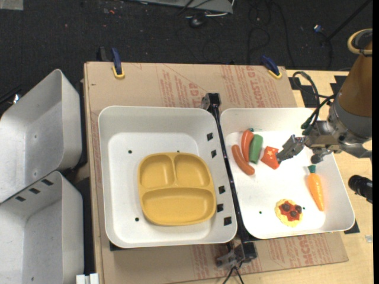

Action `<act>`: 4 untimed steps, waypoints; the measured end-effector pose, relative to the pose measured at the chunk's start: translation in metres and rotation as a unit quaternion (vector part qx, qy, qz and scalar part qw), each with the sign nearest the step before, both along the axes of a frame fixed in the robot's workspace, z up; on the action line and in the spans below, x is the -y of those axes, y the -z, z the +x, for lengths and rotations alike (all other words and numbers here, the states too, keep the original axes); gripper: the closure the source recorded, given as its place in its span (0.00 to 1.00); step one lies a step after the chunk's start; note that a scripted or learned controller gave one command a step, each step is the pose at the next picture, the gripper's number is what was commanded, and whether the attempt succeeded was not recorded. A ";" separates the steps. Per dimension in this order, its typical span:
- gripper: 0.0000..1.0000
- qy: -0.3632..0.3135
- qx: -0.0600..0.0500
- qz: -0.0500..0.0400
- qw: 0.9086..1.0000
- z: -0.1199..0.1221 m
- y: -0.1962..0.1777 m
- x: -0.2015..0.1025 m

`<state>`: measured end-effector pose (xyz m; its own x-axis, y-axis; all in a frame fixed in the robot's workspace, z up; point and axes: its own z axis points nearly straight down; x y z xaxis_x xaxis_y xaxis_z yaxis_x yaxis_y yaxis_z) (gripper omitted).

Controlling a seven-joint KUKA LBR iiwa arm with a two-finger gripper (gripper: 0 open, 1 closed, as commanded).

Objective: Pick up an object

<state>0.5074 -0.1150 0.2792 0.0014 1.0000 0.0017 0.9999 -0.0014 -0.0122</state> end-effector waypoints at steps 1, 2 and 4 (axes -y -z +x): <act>0.00 -0.001 0.006 -0.001 1.000 0.002 -0.006 0.000; 0.00 0.000 0.004 0.000 1.000 0.001 0.057 -0.005; 0.00 0.000 0.004 0.000 1.000 0.015 0.158 -0.004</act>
<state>0.5227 -0.1113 0.1209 0.0011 1.0000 0.0015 1.0000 -0.0011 -0.0042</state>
